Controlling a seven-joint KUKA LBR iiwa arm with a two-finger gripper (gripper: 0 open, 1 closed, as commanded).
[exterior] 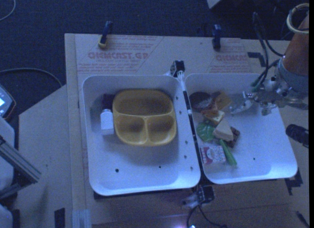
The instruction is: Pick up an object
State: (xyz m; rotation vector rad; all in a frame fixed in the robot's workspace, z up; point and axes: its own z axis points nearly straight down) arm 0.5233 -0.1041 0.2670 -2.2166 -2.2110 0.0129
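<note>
My gripper (240,105) hangs over the right bin (265,158), near its upper middle, reaching in from the right. Its metal fingers point left toward a heap of small items: a dark round piece (200,100), an orange-topped block (214,116), a pale wedge (224,132), a green piece (205,132), a red and white packet (212,154) and a green stick (228,153). The fingertips sit just right of the heap's upper edge. Nothing shows between the fingers.
The left bin (137,173) holds a yellow divided tray (144,116), a small white bottle (107,121) and a dark object (107,99) beside it. Clamps (104,33) (216,36) stand at the bench's back edge. The arm's body (297,60) fills the right side.
</note>
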